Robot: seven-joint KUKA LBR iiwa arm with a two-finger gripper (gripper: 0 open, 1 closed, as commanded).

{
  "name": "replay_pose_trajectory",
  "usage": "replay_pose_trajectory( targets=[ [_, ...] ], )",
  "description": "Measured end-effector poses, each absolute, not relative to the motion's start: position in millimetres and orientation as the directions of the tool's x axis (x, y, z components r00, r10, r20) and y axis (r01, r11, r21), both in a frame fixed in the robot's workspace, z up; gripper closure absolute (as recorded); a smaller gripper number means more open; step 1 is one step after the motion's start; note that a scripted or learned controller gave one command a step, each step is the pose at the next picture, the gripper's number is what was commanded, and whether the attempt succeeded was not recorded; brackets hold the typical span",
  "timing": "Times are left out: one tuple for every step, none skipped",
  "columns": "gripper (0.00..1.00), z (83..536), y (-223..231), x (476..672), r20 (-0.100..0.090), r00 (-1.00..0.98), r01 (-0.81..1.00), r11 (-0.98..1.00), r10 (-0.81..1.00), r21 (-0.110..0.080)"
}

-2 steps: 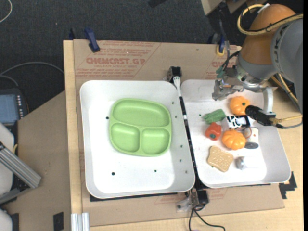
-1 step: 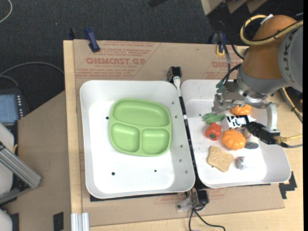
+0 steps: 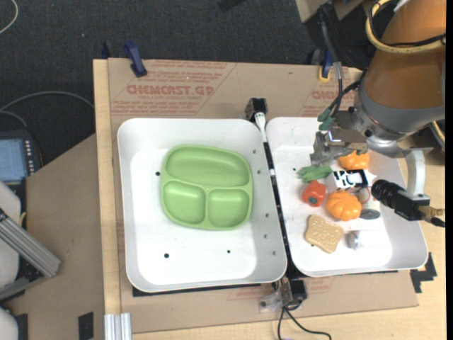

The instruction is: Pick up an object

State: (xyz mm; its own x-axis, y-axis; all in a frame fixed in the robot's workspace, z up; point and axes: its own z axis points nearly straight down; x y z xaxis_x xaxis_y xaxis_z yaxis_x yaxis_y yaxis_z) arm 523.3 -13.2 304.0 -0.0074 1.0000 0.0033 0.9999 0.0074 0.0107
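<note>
We see one orange pumpkin (image 3: 343, 205), one red pepper (image 3: 313, 193), one tan cracker (image 3: 324, 233); the gripper (image 3: 327, 149) state we cannot tell.

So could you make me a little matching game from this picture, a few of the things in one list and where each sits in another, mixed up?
Things:
1. green divided plate
2. tan cracker-shaped piece
3. small orange pumpkin
4. red pepper-like piece

Places:
A. right bin, nearest its front edge
B. middle of the left bin
C. right bin, just left of the pumpkin
D. right bin, just above and right of the cracker-shaped piece

Pairs: 1-B, 2-A, 3-D, 4-C
</note>
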Motion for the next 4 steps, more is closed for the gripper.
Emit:
replay_pose_trajectory(
  targets=[
    [1.0, 298, 36, 477.2, 0.003, -0.006, 1.0, 0.006, 1.0, -0.005],
    [1.0, 440, -16, 480.7, -0.001, 0.004, 1.0, -0.004, 1.0, 0.019],
    [1.0, 342, -31, 504.7, -0.001, 0.004, 1.0, -0.004, 1.0, -0.008],
    [1.0, 293, -10, 477.4, 0.001, 0.0, 1.0, 0.0, 1.0, -0.009]
  ],
)
